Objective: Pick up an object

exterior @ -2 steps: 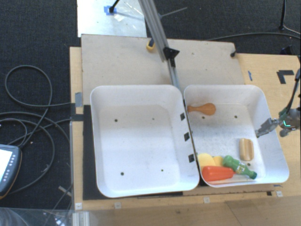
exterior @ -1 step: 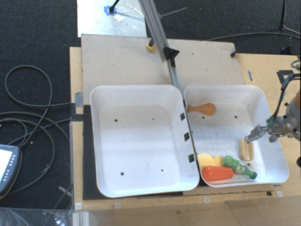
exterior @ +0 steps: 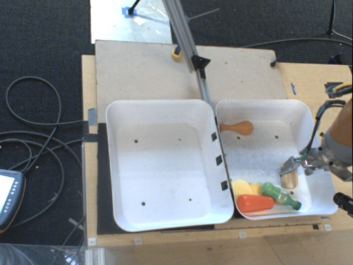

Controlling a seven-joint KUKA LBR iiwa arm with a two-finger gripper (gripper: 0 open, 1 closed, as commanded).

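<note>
The right bin point(exterior: 265, 110) holds several small objects. A brown drumstick-shaped piece point(exterior: 237, 128) lies near its far left corner. At the front lie a yellow piece point(exterior: 244, 187), an orange-red carrot-like piece point(exterior: 255, 203) and a green bottle point(exterior: 281, 196). A small tan block point(exterior: 289, 179) sits just right of the bottle's neck. My gripper point(exterior: 292, 166) reaches in from the right and hangs directly over the tan block, partly hiding its top. Whether it touches the block is unclear.
The left bin point(exterior: 118, 148) stands beside the right one, sharing a raised middle wall point(exterior: 219, 159). A slanted metal pole point(exterior: 185, 32) crosses the back of the bench. Cables and a handheld screen point(exterior: 8, 195) lie on the floor at left.
</note>
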